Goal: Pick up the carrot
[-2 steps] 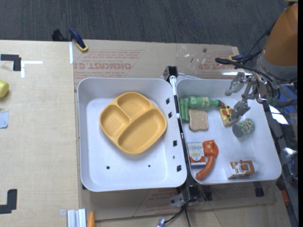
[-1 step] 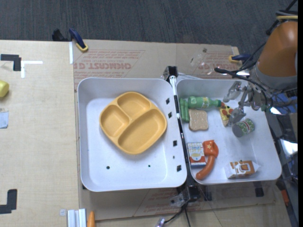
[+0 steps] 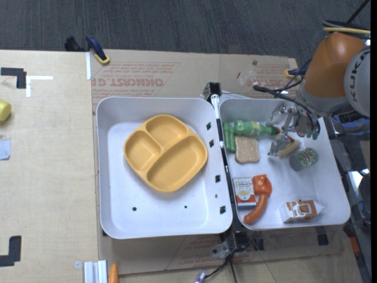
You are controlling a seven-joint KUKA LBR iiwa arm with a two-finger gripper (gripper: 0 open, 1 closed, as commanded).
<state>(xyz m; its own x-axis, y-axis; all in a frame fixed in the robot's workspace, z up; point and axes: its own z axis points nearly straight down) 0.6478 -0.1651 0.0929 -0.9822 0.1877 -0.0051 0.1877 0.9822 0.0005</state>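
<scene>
At the near end of the right bin [image 3: 337,184], a small brown-and-white carton [image 3: 300,210] is lying near the front right corner, and the long orange-red piece that is looking most like the carrot [image 3: 255,211] is lying at a slant near the front left, untouched. Its upper end is meeting a red piece [image 3: 263,185] and a flat printed packet [image 3: 242,189]. Further back, a small can [image 3: 305,158] is lying on its side, with a bread slice [image 3: 247,150] and a green bottle [image 3: 247,128] to the left. The gripper [image 3: 286,139] is hanging over a tan piece [image 3: 290,150], well apart from the carrot; whether it is open or closed is not showing. In the left bin [image 3: 103,158], a yellow divided plate [image 3: 166,152] is sitting.
</scene>
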